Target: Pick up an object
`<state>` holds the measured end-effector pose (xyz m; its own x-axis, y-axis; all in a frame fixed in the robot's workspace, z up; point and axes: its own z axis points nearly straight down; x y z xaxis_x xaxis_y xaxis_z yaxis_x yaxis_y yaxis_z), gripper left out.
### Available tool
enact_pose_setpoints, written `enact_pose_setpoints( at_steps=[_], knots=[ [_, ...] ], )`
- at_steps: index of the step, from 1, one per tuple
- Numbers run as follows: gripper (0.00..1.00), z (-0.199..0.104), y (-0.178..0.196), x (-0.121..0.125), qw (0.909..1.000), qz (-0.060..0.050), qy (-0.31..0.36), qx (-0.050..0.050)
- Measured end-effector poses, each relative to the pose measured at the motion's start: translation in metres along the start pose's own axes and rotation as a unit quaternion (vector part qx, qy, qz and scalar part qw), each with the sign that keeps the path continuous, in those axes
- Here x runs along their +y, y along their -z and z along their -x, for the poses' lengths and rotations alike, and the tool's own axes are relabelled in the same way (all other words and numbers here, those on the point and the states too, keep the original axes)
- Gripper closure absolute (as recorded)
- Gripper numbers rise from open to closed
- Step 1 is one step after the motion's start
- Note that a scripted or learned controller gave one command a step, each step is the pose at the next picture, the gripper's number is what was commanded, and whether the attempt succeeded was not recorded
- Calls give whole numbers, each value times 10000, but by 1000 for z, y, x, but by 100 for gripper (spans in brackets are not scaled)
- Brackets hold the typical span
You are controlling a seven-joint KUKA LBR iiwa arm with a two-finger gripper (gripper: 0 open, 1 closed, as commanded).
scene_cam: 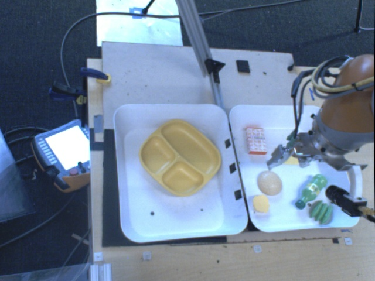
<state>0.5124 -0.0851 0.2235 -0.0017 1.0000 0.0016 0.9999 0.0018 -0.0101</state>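
- The gripper (pixel 280 155) is hovering at the frame's right over the right bin (pixel 241 119); finger spread is impossible to tell.
- The green bottle (pixel 310 191) is lying lower right, long axis slanting, cap pointing lower left.

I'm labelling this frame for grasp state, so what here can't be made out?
- Gripper, camera view: small and blurred; open or shut is unclear.
- Small yellow item: mostly hidden behind the gripper.
- Red-and-white packet: print too small to read.
- Green ridged object: too small to identify.
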Motion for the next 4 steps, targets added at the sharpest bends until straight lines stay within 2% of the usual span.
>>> enact_pose_setpoints(
  at_steps=[1,2,4],
  knots=[
    [0,0,5,2,10000,59,11,-7],
    [0,7,-54,6,10000,40,-6,-6],
    [0,7,-137,15,10000,70,-4,-4]
  ],
)
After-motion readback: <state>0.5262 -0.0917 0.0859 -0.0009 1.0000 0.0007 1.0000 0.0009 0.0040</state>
